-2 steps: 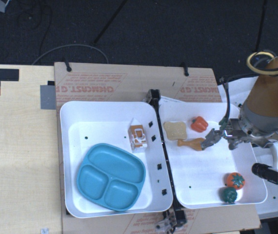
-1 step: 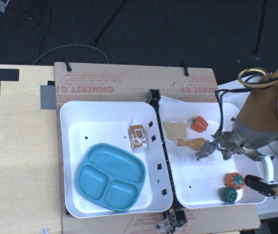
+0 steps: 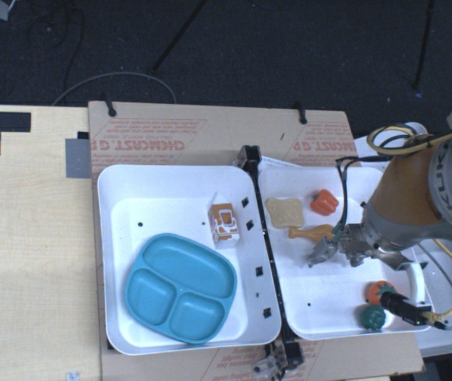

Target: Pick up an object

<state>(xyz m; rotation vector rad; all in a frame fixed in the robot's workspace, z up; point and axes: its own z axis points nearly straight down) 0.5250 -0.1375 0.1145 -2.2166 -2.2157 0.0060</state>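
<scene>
Blue divided plate (image 3: 181, 288) and small orange-white carton (image 3: 224, 224) in left bin (image 3: 123, 189). Right bin (image 3: 321, 324): tan slab (image 3: 285, 211), red piece (image 3: 324, 202), orange-green toys (image 3: 377, 304) near front corner. Jaws (image 3: 321, 252) low beside tan stick (image 3: 312, 232); opening: cannot tell.

one fixed camera looks down from above the table (image 3: 28, 236) at a slant, far enough back to take in both white bins whole: the left bin (image 3: 119, 213) and the right bin (image 3: 321, 316) sit side by side in the lower middle of the frame. the top of the frame faces dark floor beyond the table's far edge. the arm (image 3: 408, 193) comes in from the right side of the view
</scene>
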